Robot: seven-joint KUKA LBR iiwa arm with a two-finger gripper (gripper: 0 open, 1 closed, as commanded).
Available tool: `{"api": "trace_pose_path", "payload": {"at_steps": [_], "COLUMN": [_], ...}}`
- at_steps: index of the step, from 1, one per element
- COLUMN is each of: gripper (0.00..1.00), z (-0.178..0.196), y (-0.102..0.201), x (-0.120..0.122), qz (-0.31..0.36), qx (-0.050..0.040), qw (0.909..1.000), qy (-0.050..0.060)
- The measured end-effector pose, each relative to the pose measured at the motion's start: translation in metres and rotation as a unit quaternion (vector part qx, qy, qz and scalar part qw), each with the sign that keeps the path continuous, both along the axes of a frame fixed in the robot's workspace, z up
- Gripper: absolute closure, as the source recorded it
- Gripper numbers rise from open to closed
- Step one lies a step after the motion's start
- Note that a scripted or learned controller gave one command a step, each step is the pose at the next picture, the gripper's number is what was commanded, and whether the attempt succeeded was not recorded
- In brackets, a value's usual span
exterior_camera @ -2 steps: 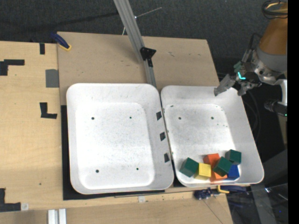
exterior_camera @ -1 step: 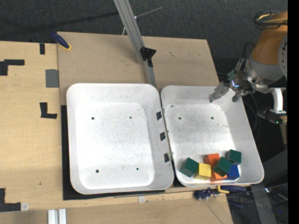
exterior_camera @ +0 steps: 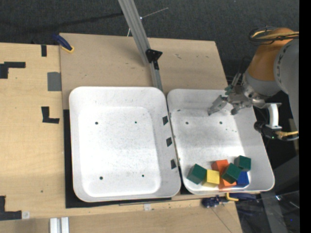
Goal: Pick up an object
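Note:
Several small blocks lie huddled at the near end of the right bin [exterior_camera: 204, 135]: a dark green block [exterior_camera: 197, 173], a yellow block [exterior_camera: 212, 177], an orange block [exterior_camera: 221, 166], a blue block [exterior_camera: 242, 179] and two more green blocks [exterior_camera: 233, 172] [exterior_camera: 243, 162]. My gripper [exterior_camera: 224, 106] hangs over the far end of that bin, well away from the blocks. Its two grey fingers are spread apart, with nothing between them.
The left bin [exterior_camera: 116, 140] lies beside the right one. A slanted metal pole [exterior_camera: 138, 30] crosses the bench behind the bins. The arm's orange band [exterior_camera: 267, 62] sits at the right edge. Black tape marks dot the wooden bench at the left.

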State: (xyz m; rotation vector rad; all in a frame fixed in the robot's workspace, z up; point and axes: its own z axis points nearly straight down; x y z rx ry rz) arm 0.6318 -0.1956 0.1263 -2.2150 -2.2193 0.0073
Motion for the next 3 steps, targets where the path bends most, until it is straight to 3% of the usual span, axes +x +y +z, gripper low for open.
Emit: {"api": "trace_pose_path", "payload": {"at_steps": [1,2,3], "gripper": [0.0,1.0,1.0], "z": [-0.037,-0.025,0.038], "y": [0.001,0.002,0.006], "x": [-0.001,0.0,0.003], "qz": [0.0,0.001,0.0], "qx": [-0.0007,-0.0011,-0.001], "qw": [1.0,1.0,1.0], "qy": [-0.001,-0.003,-0.006]}}
